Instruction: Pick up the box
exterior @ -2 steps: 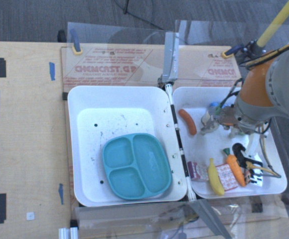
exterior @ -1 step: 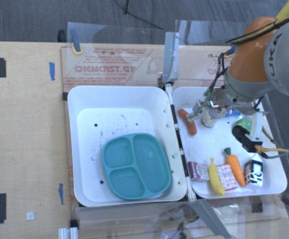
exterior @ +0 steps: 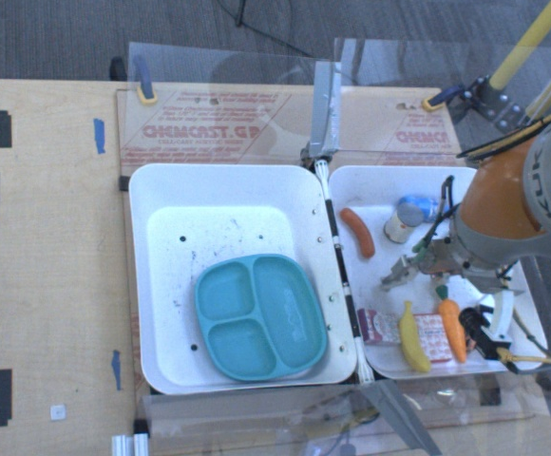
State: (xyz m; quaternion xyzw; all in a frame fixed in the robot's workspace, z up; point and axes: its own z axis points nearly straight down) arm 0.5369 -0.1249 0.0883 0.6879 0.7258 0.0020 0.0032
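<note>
A wooden bench [exterior: 47,283] is standing on grey carpet, carrying two shallow white bins side by side, with clear plastic sheeting rising behind them and blurring the printed cardboard along the back edge. The left bin [exterior: 161,198] is holding a teal divided plate [exterior: 259,317] lying toward its front right corner. The right bin [exterior: 370,183] is partly being covered by the grey arm [exterior: 508,207] with its orange band, which is reaching in over the bin's right side and hiding much of that edge. The gripper [exterior: 399,272] is hanging near the middle of the right bin, its thin fingers looking slightly spread with nothing between them, though they are small and hard to read. The box [exterior: 416,331], a flat packet with a red and white label, is lying against the bin's front edge, partly hidden under a banana [exterior: 411,342] lying across it. A carrot [exterior: 452,329] is resting just beside the box on its right. A sausage [exterior: 357,231] is lying near the bin's left edge, and a small can [exterior: 405,221] with a blue top is sitting toward the back, half blurred by cables.
</note>
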